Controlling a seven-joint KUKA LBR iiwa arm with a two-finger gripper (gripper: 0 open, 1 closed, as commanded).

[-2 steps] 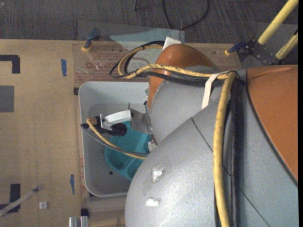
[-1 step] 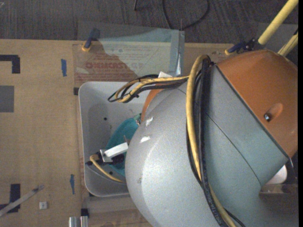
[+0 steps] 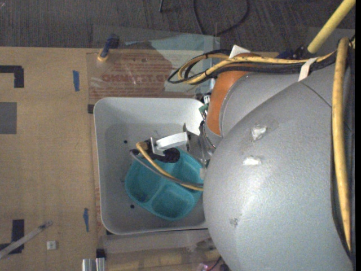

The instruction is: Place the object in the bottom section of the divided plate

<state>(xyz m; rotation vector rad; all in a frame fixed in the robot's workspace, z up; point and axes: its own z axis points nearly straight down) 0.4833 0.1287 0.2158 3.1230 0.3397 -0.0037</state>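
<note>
Because it stood nearest the camera, the grey arm (image 3: 282, 168) bulked across the right of the view, with yellow cables running along its upper side. Beyond it, the orange band (image 3: 223, 103) marked the wrist, which pointed down into the white bin (image 3: 113, 151). The gripper (image 3: 194, 144) hung low over the upper right edge of the divided plate (image 3: 161, 199); the arm hid most of it, so whether it was spread, pressed together or pinching anything could not be told. The object named in the task could not be made out. The teal plate lay in the bin's lower right part, its raised dividers plain on the side away from the arm.

The bin sat on a brown cardboard sheet (image 3: 45, 162) that bore strips of blue tape (image 3: 76, 81) and black marks. Above the bin lay a clear plastic sheet (image 3: 141, 72) with faded red print, too blurred to read. Farthest off, a black cable (image 3: 220, 7) looped on the dark floor.
</note>
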